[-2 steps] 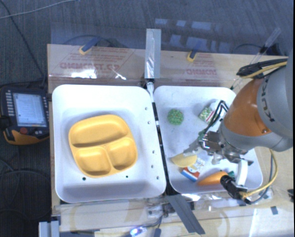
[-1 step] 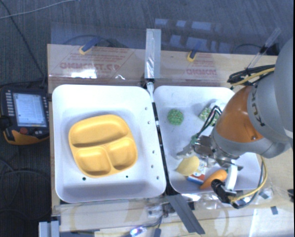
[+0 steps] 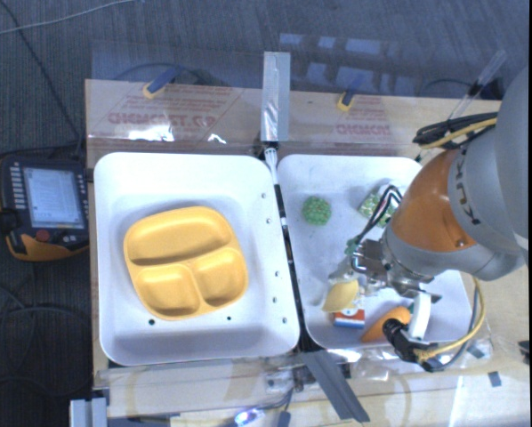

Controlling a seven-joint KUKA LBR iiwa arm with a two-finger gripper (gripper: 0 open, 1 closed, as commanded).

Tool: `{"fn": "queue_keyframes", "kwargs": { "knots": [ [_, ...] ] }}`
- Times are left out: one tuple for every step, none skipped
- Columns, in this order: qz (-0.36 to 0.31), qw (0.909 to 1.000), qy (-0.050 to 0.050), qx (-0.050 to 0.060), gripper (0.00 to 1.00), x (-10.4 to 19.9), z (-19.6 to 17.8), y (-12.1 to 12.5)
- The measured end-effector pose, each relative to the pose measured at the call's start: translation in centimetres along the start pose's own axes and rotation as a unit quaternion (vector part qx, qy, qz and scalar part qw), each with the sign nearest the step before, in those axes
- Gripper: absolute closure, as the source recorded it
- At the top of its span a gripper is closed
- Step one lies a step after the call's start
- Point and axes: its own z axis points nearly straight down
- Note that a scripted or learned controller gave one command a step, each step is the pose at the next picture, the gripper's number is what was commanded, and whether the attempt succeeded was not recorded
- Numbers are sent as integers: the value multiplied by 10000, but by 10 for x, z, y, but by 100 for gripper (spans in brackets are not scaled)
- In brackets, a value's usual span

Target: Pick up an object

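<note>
Where arm (image 3: 444,216) covers right bin (image 3: 337,172), gripper (image 3: 366,269) obscured, green item (image 3: 370,205) half hidden

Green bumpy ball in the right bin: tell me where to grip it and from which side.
Grip the small green bumpy ball across its middle, coming straight down from above. It is round, so any finger line works, and it lies alone on the right white bin's floor, apart from the clutter beneath the arm.

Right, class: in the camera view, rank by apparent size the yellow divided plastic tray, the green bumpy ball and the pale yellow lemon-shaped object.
1. Yellow divided plastic tray, by far the largest.
2. Pale yellow lemon-shaped object.
3. Green bumpy ball.
The last two look close in size; the arm partly covers the lemon-shaped object, so their order is unsure.
</note>
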Motion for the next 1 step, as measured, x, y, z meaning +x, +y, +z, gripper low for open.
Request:
{"fn": "queue_keyframes", "kwargs": {
  "knots": [
    [286, 9996, -34, 83, 100, 12, -92, 18]
  ]
}}
